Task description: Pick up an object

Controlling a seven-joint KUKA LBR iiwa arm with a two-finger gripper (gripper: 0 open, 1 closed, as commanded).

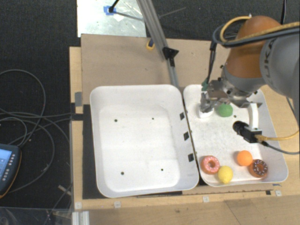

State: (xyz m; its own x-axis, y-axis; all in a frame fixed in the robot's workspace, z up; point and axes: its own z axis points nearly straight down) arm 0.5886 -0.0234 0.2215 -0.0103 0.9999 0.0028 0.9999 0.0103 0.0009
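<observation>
Several black cables and a handheld screen lay on the dark floor, far to the left of the jaws and off the tabletop. On the tabletop, the left white bin sat well to the left of the jaws, its floor marked by a few dark dots. The right white bin stood against it. The jaws hung low over that bin's far left corner, carried by the grey arm with its orange band, which reached in from the right. From this slant I could not tell whether the jaws were open or closed, and no object could be seen between them. A small white round piece lay right below them. A green ball rested just to their right, close beside the white piece. Well apart from the jaws, along the bin's near side, four things lay in a loose row. A pink doughnut came first, almost straight in front of the jaws. A yellow ball lay just beside it. Farther right were an orange ball and a chocolate doughnut, close together.
</observation>
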